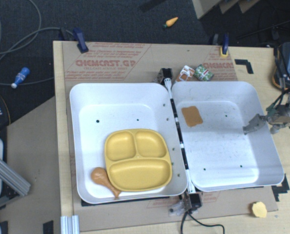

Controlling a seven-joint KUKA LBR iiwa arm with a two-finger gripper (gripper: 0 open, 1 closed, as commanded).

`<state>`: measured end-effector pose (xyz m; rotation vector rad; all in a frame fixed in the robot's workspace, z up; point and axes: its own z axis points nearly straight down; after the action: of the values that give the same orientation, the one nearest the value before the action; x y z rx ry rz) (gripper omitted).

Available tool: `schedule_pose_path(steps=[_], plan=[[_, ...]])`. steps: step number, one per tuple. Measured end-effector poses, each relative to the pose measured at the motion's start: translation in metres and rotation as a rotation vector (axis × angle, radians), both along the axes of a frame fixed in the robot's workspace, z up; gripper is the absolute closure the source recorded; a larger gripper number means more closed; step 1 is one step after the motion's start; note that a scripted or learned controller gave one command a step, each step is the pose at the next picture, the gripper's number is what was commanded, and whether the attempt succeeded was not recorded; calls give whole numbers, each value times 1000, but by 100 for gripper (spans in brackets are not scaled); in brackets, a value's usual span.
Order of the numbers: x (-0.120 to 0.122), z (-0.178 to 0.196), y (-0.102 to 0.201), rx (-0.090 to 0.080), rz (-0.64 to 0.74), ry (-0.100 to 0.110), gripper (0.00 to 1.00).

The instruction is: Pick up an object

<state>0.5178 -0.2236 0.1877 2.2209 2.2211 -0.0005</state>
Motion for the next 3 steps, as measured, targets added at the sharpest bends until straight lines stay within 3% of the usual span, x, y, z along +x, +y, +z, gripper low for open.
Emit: schedule_pose_path(steps=[1, 2, 3], plan=[[45, 4, 98, 3, 11, -4, 0], [79, -86, 129, 4, 4, 9, 0], [101, -104, 127, 0, 2, -1, 0]])
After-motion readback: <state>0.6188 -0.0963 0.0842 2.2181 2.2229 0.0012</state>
